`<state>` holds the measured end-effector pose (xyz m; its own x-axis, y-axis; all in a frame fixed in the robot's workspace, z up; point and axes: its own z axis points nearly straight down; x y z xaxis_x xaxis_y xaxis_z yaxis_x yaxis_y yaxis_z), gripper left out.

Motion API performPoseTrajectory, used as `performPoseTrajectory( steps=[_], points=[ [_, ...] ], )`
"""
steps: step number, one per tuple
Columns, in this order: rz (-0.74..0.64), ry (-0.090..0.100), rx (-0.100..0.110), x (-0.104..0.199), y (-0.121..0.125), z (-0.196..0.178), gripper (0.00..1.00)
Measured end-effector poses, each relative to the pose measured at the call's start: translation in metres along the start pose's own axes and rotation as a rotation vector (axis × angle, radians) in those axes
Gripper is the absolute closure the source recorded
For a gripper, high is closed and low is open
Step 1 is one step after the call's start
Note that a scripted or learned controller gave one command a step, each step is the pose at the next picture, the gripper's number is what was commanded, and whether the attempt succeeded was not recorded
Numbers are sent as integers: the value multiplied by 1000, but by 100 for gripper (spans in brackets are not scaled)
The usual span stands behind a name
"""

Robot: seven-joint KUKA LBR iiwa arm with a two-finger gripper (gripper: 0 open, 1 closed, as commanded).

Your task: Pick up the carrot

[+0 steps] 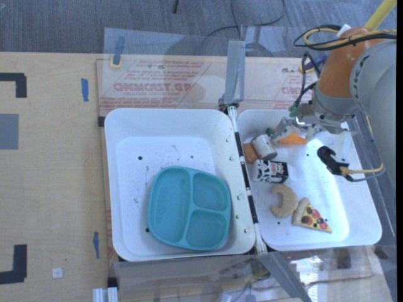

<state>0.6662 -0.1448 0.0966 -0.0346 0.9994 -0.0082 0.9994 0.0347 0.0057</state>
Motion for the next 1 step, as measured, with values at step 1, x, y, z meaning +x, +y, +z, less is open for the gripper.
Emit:
performPoseTrajectory(
  steps=[1],
  points=[
    [-5, -1, -4, 1, 3, -17, 100]
  ],
)
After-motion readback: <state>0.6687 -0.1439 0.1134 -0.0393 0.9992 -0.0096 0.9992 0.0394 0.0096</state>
